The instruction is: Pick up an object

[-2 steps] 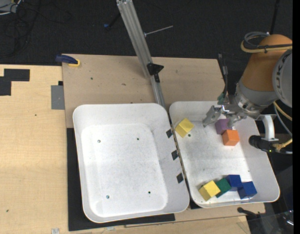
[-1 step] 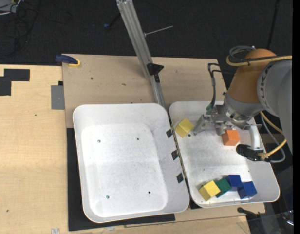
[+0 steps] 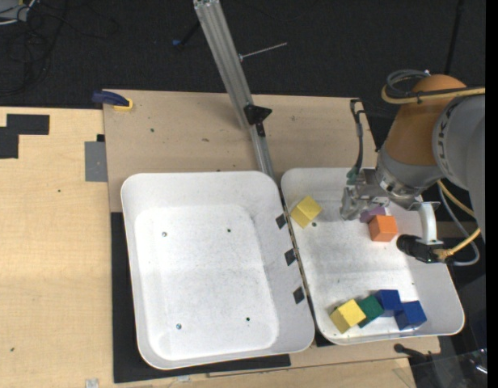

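Note:
The right bin [image 3: 330,253] holds several blocks. A yellow block [image 3: 305,211] lies near its upper left wall. An orange block [image 3: 383,228] sits at the upper right, with a small purple piece [image 3: 368,213] touching its upper left side. My gripper [image 3: 356,204] hangs low over the bin, right beside the purple piece and just left of the orange block; the wrist hides part of the purple piece. Along the bin's front edge a yellow block [image 3: 346,315], a green block [image 3: 369,308] and two blue blocks [image 3: 388,300] [image 3: 410,314] lie clustered.
The left bin [image 3: 152,297] sits beside the right one, joined by black clips [image 3: 289,256]. A slanted aluminium rail [image 3: 233,71] rises behind the bins. The grey arm with its orange band [image 3: 415,132] and cables [image 3: 431,249] occupies the right bin's far right side.

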Controlling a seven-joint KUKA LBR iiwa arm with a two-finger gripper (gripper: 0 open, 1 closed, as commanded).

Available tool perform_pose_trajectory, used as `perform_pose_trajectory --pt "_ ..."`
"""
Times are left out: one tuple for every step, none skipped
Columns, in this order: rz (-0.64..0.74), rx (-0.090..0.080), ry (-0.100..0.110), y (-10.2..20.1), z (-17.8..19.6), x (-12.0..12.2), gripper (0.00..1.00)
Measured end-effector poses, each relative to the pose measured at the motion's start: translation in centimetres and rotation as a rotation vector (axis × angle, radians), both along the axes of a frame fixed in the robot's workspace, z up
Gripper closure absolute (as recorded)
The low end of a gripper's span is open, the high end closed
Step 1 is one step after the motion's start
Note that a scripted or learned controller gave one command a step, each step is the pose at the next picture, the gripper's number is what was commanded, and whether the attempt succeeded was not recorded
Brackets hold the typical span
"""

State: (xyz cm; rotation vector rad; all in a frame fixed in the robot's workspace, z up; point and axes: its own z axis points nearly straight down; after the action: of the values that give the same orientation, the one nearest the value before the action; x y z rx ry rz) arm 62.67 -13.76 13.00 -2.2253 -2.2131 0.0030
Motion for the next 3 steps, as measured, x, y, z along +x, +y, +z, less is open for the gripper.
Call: perform_pose_trajectory --pt "0.002 -0.002 -0.007 -0.5 6.3 0.0 1.0" --pt "0.002 -0.001 -0.003 -0.6 7.2 0.0 1.0" --pt "0.009 0.002 0.0 4.5 8.6 -2.3 1.0"
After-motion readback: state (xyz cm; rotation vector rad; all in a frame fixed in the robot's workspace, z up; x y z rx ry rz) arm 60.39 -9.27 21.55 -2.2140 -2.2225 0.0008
